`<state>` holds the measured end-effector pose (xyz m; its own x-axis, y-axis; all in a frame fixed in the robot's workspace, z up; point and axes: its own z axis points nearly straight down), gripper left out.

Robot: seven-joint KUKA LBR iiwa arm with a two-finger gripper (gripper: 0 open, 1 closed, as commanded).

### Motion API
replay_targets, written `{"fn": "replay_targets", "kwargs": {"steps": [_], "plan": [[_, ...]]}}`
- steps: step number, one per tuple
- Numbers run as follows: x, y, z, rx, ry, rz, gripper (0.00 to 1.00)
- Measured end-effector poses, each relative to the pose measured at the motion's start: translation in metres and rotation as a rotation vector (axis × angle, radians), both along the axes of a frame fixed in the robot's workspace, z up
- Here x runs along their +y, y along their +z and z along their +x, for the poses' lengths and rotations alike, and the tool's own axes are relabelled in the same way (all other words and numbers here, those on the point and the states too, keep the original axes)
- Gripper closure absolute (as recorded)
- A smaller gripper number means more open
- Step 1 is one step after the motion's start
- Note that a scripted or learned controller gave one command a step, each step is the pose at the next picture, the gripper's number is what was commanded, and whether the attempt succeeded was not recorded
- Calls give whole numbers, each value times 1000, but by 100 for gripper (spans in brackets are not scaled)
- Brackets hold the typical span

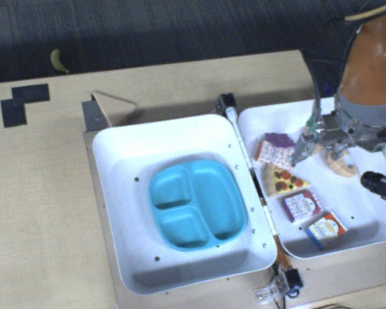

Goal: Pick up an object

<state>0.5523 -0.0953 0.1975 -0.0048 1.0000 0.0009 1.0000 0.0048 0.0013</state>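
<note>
My gripper (pixel 313 143) hangs over the upper middle of the right bin (pixel 382 232), with the grey arm and its orange band reaching in from the right. Just left of it lie a pink-and-white packet (pixel 271 151) and a purple item (pixel 279 138). Below those rest a pizza-slice toy (pixel 285 179), a maroon packet (pixel 301 205) and a small carton (pixel 325 228). A beige ring-shaped item (pixel 342 163) lies just right of and below the gripper, partly hidden by it. I see nothing held in the gripper.
The left bin (pixel 123 198) holds a blue divided plate (pixel 196 202). The two bins share a narrow ridge (pixel 254 184) between them. Pale bench surface spreads to the left, with black tape marks (pixel 23 103) at the far left.
</note>
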Motion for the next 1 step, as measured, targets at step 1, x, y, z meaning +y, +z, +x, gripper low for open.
{"fn": "replay_targets", "kwargs": {"steps": [1], "plan": [[-16, -109, -17, -8, -3, -3, 0]]}}
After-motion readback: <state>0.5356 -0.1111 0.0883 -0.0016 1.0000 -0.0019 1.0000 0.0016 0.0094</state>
